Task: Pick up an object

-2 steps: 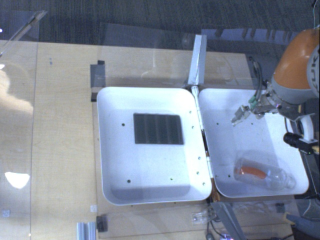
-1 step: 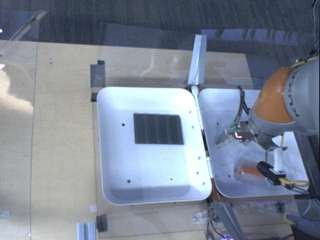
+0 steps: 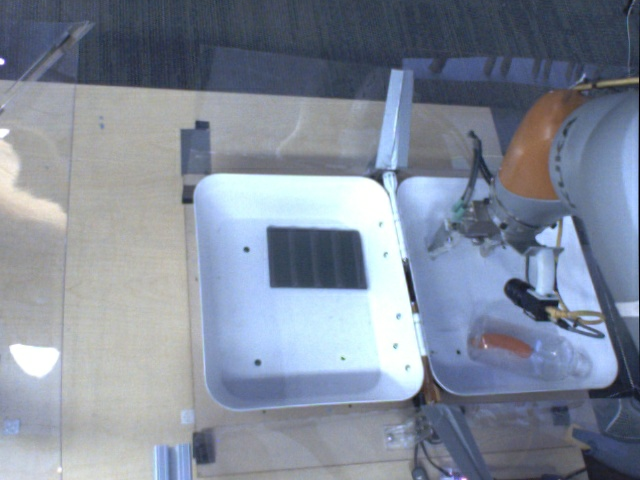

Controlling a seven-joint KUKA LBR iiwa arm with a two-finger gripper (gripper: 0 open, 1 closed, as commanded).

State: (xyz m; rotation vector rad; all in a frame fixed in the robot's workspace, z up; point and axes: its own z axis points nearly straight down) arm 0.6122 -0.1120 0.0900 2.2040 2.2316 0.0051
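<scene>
End effector [image 3: 452,235] over R bin [image 3: 445,308], grip unclear; clear orange-cored item [image 3: 525,350] inside. L bin [image 3: 230,298]: dark pad [image 3: 316,258].

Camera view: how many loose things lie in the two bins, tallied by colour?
Dark grey: 1, the slab, in the view's left bin
Clear with an orange piece inside: 1, the container, in the view's right bin
Total: 2
</scene>
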